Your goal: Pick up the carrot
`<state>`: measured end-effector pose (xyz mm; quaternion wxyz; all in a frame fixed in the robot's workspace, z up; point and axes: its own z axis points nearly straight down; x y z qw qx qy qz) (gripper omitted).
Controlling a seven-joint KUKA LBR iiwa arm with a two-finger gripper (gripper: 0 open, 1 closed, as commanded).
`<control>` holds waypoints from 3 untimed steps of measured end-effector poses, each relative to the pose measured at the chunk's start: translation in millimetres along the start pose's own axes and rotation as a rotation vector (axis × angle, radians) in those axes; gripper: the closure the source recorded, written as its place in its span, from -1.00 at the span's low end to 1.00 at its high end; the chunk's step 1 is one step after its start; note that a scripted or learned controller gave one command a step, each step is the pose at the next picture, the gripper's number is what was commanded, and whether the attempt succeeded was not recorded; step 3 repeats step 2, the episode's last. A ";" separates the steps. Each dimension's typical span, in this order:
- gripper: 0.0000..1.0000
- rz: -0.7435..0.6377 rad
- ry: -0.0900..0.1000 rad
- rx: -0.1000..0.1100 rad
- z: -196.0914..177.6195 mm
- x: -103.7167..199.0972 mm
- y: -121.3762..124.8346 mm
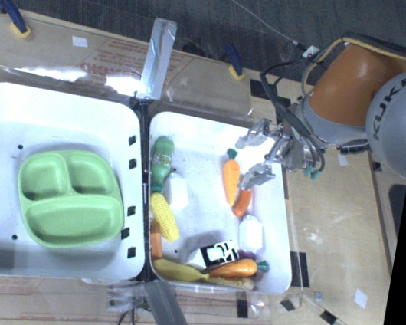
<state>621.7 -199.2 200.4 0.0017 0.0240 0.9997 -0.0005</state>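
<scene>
An orange carrot [229, 180] with a small green top lies in the upper middle of the right bin [216, 133], pointing toward the front. A shorter orange piece [242, 202] lies just below and right of it. My gripper [257, 158] hovers at the bin's right side, just right of the carrot. Its fingers [257, 177] are open and hold nothing. A second carrot-like orange vegetable [235, 267] with a green end lies at the bin's front.
The right bin also holds a green bottle [161, 157], a corn cob [165, 216], a white bottle [251, 232], a black-and-white object [218, 252] and a banana [178, 270]. A green divided plate [68, 196] sits in the left bin [3, 107].
</scene>
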 end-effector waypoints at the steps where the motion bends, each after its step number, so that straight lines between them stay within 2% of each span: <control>1: -1.00 -0.009 0.008 -0.003 112.5 -28.9 -6.4; 2: 1.00 -0.015 -0.003 0.000 96.3 -32.8 -5.2; 3: 1.00 -0.015 -0.003 0.000 96.3 -32.8 -5.2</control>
